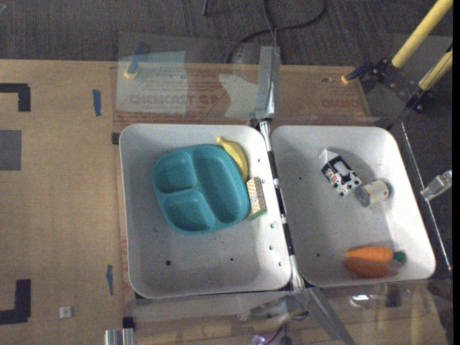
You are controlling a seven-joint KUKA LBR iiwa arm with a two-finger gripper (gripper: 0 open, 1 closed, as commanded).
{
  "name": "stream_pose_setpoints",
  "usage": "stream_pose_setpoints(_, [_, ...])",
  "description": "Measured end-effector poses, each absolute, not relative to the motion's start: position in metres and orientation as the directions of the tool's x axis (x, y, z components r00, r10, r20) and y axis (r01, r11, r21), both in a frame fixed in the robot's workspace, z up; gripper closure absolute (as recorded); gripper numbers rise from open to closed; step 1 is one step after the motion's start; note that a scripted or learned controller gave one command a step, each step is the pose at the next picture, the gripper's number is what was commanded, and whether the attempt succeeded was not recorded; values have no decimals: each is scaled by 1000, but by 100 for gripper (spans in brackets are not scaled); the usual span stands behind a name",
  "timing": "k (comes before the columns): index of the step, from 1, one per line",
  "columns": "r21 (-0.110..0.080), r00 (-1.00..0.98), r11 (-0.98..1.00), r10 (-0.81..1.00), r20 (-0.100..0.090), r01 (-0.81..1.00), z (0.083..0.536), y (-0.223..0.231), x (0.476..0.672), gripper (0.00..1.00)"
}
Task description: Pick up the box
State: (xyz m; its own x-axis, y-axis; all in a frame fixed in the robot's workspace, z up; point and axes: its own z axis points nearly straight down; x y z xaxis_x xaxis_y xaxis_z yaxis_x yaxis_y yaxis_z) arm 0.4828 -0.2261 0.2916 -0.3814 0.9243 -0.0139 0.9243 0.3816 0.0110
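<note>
A small white box [339, 175] with black and red markings lies tilted in the upper middle of the right bin [316, 250]. Just to its right lies a short grey-and-tan cylinder [373, 192], close to the box's lower corner. A small pale patterned block [256, 196] leans against the right edge of a teal divided plate [200, 187] in the left bin [187, 264].
A yellow banana [236, 155] is tucked behind the teal plate. An orange carrot [370, 259] lies at the right bin's front right corner. A metal divider rail [277, 192] runs between the bins. Yellow poles with a clamp [402, 63] stand at the back right.
</note>
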Motion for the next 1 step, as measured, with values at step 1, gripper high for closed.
stream_pose_setpoints(1, [1, -491, 491, 871, -1, 871, 149, -218, 480, 100])
